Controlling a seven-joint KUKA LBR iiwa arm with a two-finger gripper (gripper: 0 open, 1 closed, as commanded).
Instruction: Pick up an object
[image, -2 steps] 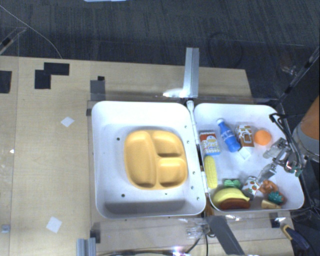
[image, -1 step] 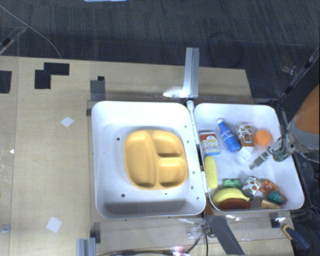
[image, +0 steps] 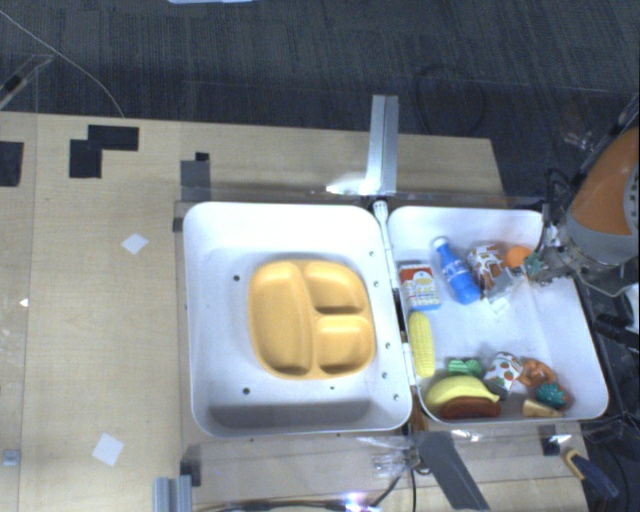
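1. Left bin (image: 205, 330) carries a yellow divided tray (image: 310, 318), sitting dead centre.
2. Right bin (image: 560, 340) is crowded: blue bottle (image: 455, 271) upper middle, corn cob (image: 422, 342) along the left wall, banana (image: 458, 390) at lower left.
3. Gripper (image: 537, 264) is at the bin's upper right edge, just beside a brown-and-white patterned packet (image: 490, 268) and an orange ball (image: 515, 256).
4. Whether it grips anything — I cannot tell; its tip is too small and blurred.
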